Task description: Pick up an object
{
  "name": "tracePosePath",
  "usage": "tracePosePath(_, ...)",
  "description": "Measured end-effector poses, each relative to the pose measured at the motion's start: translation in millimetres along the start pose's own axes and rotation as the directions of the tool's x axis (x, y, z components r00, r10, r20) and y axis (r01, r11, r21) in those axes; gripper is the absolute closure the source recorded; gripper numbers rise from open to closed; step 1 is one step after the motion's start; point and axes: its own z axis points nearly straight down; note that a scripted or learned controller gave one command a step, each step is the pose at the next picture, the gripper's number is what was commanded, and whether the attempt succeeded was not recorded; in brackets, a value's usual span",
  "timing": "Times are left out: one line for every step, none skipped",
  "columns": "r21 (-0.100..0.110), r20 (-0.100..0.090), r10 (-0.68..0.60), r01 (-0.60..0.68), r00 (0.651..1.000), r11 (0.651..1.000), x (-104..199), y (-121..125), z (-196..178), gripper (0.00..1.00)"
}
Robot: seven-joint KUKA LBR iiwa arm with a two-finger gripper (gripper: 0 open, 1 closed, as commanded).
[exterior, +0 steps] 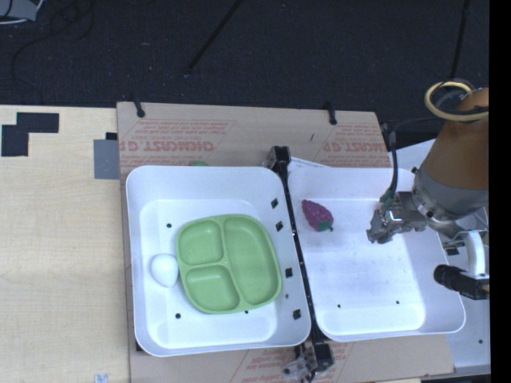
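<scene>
A small purple, berry-like object with a green tip (317, 215) lies in the right bin (367, 309), near its back left corner. My gripper (381, 231) hangs over the right side of the same bin, a short way to the right of the purple object and apart from it. Nothing shows between its fingers. The arm with its orange band (459, 154) comes in from the right edge. In the left bin (152, 190) a green three-compartment plate (227, 262) lies flat, and a white egg-shaped object (164, 270) rests against its left side.
A black divider (291, 246) runs between the two bins. Both bins sit on a cardboard sheet (239, 134) on the light wooden bench (56, 254). Cables hang near the arm at the right (393, 166). The front half of the right bin is bare white floor.
</scene>
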Motion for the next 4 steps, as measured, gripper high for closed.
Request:
tracePosePath(0.000, 0.000, -0.001, 0.001, 1.000, 1.000, 49, 15, -10, 1.00)
tracePosePath(0.001, 0.002, 0.001, -0.001, 1.000, 1.000, 93, 30, -2, 1.00)
tracePosePath(0.003, 0.000, 0.001, -0.001, 1.000, 1.000, 145, 31, 5, 1.00)
tracePosePath(0.002, 0.001, 0.001, -0.001, 1.000, 1.000, 190, 34, -1, 1.00)
